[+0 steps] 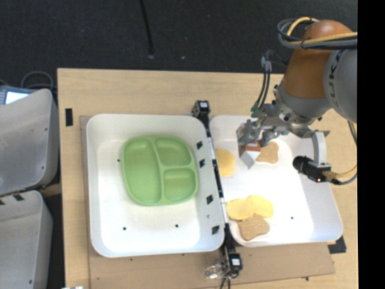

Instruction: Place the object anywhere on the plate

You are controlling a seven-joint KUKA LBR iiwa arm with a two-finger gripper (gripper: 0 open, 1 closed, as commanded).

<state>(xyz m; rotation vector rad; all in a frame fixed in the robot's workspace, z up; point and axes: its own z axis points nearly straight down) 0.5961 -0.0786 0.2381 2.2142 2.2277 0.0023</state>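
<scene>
A wooden counter (72, 95) carries two shallow white bins side by side, the left bin (108, 233) holding one green three-compartment plate (159, 170), well to the left of the fingers across the divider, and the right bin (313, 221) holding the loose food pieces. The grey-and-orange arm (313, 65) reaches down into the right bin, its fingers (251, 143) low over the bin floor, with a tan bread-like piece (268, 154) just to their right and a pale yellow round piece (225, 162) just to their left; whether the fingers are spread or closed, and whether anything sits between them, cannot be told from this angle. Judged from the layout, the step in hand is the pickup: it would go well with the fingers centred squarely over a single piece, clear of the bin wall, and a straight lift before any travel over the divider. Farther below the fingers lie two overlapping yellow slices (251, 208) and one brown toast-like piece (253, 227), making five food pieces counted, with two bins, one plate, one arm.
</scene>
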